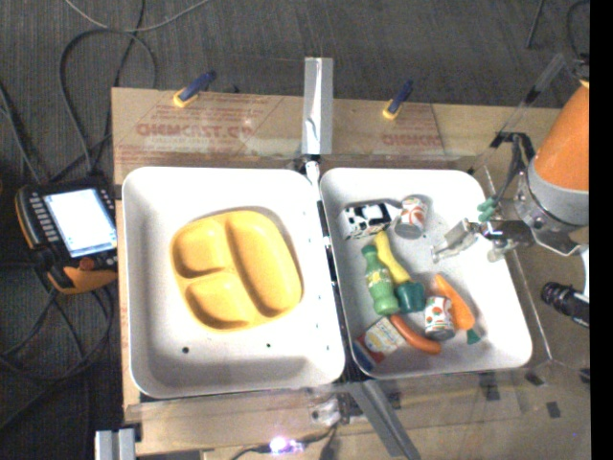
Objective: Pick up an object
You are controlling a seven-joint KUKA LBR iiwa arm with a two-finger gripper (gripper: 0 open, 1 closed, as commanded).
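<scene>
Right bin (pixel 498 348) holds the toy clutter; gripper (pixel 458 241) sits above its far-right part, nothing between the fingers.
Near to far: small carton (pixel 381 337) and orange sausage-shaped toy (pixel 417 337) at the near edge; red-and-white can (pixel 438 316) beside a carrot (pixel 454 302); green bottle (pixel 379 283) touching a yellow banana (pixel 391 258); black-and-white cow toy (pixel 367 218) and a second can (pixel 412 216) farthest; fingers look slightly parted, empty; left bin (pixel 144 286) carries a yellow divided tray (pixel 237 267).
</scene>
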